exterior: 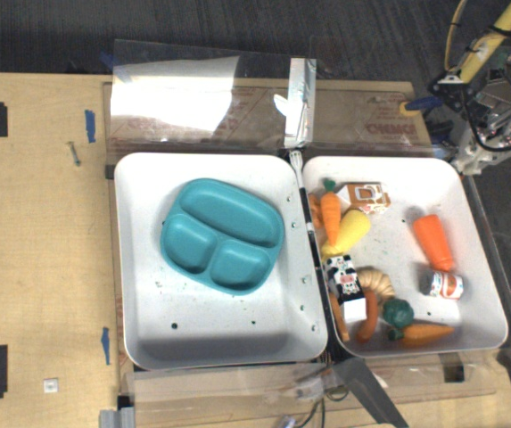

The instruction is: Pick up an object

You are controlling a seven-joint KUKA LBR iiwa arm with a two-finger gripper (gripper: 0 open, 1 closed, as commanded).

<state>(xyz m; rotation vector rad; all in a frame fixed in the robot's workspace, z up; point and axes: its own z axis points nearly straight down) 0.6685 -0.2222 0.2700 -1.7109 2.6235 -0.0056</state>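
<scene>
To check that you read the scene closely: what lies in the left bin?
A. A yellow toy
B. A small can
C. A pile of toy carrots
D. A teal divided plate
D: the teal divided plate lies in the left bin, while the carrots, can and yellow toy are in the right bin.

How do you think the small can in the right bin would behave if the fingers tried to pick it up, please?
The can lies on its side on the bin's flat floor, so a nudge would probably roll it. Its round, glossy-looking wall may slip between fingers unless squeezed across the middle. It looks small and toy-like, so probably light. It lies just below the orange piece, which could crowd one finger.
</scene>
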